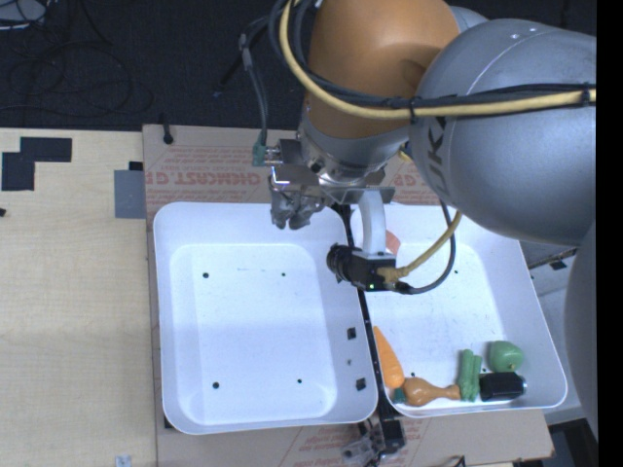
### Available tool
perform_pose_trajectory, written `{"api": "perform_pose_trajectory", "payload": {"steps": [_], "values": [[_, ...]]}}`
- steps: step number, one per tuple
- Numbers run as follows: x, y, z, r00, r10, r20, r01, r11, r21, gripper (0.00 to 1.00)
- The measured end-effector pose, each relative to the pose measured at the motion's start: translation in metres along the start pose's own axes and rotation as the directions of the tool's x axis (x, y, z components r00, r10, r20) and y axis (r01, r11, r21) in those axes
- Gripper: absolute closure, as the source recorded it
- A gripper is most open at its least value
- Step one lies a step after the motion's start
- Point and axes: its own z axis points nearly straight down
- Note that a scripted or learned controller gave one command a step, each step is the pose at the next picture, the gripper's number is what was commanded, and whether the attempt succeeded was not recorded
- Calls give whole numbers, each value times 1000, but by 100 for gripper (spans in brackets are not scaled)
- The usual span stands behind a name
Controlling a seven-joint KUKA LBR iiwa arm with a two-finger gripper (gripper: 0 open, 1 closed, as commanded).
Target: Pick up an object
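Currently claw [290, 214] hangs at the bins' far edge; grip state: can't tell.
Toy carrot [387, 355] lies well nearer the camera, rightward, long axis running near-far.

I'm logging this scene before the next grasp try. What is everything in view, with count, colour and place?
Bins: two, white, side by side on the bench.
Carrot: one, orange, right bin, near its front-left corner.
Gourd: one, orange-tan, right bin front edge.
Green stick: one, green, right bin front.
Green lump: one, green, right bin front-right corner.
Black block: one, black, below the lump.
Arm: one, grey with orange band, from the right.
End effector: one, metal, above the left bin's back edge.
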Motion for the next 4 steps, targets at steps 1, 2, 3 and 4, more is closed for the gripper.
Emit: {"api": "perform_pose_trajectory", "payload": {"steps": [1,2,3,4], "values": [[71,-36,40,1000,0,4,0,1000,16,100],[43,-46,45,1000,9,7,-9,1000,14,100],[67,-21,81,1000,4,6,-4,1000,13,100],[65,37,98,1000,8,5,-8,1000,8,100]]}}
